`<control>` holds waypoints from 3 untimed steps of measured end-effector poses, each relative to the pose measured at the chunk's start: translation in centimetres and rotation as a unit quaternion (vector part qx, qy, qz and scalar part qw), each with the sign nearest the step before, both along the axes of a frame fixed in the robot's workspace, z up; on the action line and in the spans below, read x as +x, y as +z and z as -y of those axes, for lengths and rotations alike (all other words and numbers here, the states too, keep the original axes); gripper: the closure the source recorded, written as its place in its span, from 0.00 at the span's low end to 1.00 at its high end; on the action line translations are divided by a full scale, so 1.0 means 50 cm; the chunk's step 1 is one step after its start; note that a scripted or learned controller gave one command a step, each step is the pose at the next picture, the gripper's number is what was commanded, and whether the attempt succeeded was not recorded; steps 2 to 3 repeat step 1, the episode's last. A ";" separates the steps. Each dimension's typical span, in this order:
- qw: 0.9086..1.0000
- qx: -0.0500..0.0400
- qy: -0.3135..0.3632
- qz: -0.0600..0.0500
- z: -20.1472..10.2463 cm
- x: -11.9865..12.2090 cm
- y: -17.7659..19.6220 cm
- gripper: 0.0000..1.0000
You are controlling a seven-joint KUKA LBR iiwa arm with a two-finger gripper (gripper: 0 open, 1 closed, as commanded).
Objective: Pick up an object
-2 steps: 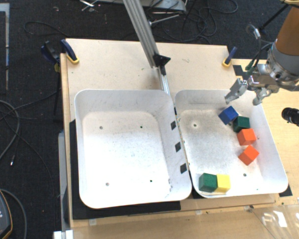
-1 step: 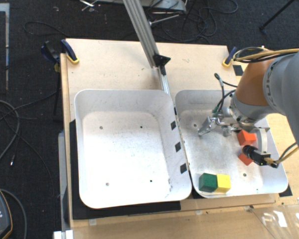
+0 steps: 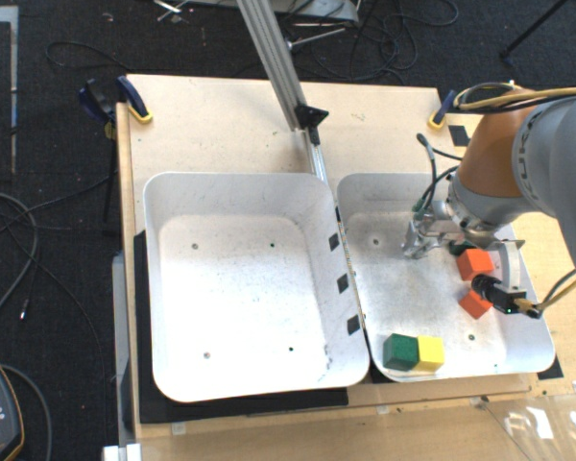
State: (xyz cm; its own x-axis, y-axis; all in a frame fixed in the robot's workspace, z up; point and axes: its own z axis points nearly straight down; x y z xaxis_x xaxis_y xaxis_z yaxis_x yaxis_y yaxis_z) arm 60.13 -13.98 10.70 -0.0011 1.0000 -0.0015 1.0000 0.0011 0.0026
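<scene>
My gripper (image 3: 416,246) hangs low over the upper middle of the right bin (image 3: 384,192), close to its floor. No object shows at its tip. An orange block (image 3: 475,261) lies just right of the gripper, partly under the wrist. A second orange block (image 3: 475,304) sits a little nearer the front, by the bin's right wall. A green block (image 3: 400,351) and a yellow block (image 3: 430,352) rest side by side, touching, at the bin's front edge.
The left bin (image 3: 163,200) adjoins the right one along a raised shared wall (image 3: 344,281). A slanted metal rail (image 3: 274,51) comes down to the bins' back junction. Clamps grip the bench's back corners (image 3: 125,99) (image 3: 444,111).
</scene>
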 end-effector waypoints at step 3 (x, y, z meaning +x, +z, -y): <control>1.000 0.000 0.000 0.000 0.000 0.000 -0.001 0.00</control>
